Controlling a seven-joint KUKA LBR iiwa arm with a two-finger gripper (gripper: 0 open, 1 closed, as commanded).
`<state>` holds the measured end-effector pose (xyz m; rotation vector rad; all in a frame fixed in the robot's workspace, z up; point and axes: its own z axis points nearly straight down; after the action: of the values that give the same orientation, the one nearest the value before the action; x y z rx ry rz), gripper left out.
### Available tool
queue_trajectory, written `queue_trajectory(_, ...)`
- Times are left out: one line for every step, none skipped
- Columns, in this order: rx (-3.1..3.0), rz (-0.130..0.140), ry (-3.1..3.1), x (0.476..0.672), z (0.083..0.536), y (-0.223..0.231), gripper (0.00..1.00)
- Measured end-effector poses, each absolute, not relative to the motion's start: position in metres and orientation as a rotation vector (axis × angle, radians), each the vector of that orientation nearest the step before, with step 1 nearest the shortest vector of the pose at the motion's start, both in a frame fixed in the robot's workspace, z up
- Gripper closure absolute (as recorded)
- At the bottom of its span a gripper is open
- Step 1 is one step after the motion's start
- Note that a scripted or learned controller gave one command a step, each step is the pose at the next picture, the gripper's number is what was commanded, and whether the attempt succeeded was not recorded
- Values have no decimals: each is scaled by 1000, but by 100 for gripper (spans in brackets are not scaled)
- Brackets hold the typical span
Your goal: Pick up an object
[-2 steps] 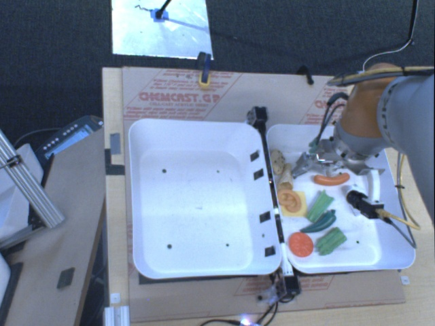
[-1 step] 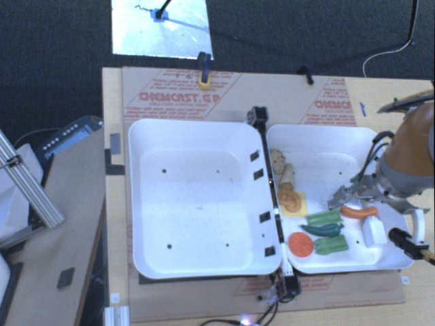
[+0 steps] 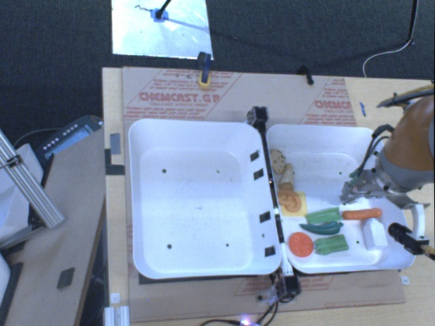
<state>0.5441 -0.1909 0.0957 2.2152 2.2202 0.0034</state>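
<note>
The right bin [image 3: 319,145] holds several toy foods. Two tan pieces [image 3: 280,166] lie by its left wall, above an orange swirl on a yellow slice [image 3: 291,201]. Lower down are a light green pod [image 3: 323,215], a dark teal pod [image 3: 325,227], a red tomato [image 3: 301,244] and a green chunk [image 3: 331,244]. An orange carrot [image 3: 362,214] and a white block [image 3: 374,234] lie toward the right. The arm [image 3: 408,151] reaches in from the right, and my gripper [image 3: 352,190] hangs low just above the carrot's left end.
The left bin [image 3: 197,202] adjoins the right one across a divider with black clips [image 3: 262,175]. A yellow and black clamp [image 3: 204,70] sits on the board behind the bins, and a cable [image 3: 391,49] trails at the back right.
</note>
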Motion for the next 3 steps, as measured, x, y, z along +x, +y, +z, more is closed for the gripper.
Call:
queue_trajectory(2202,16,2228,519,232,-114,100)
queue_trajectory(2198,22,2220,549,394,-84,100)
queue_trajectory(2207,8,2230,590,403,-32,100)
